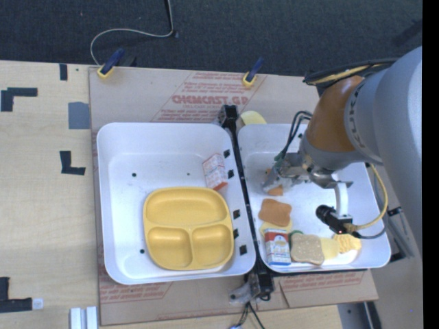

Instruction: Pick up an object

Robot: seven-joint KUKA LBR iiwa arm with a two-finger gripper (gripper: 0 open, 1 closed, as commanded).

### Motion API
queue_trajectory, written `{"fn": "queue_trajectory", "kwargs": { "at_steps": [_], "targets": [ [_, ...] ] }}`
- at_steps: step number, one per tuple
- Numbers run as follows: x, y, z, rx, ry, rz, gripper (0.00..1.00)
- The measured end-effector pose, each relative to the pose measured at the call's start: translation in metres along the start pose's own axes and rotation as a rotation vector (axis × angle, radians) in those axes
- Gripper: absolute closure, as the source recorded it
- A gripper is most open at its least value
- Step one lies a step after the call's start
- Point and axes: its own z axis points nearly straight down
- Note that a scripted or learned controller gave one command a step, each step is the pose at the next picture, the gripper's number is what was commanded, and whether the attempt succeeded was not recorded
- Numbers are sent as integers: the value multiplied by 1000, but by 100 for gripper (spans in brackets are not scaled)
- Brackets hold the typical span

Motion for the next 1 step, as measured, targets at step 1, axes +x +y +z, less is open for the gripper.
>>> {"fn": "queue_trajectory", "kwargs": {
  "at_steps": [1],
  "targets": [
    [57, -28, -106, -3, 5, -7, 100]
  ]
}}
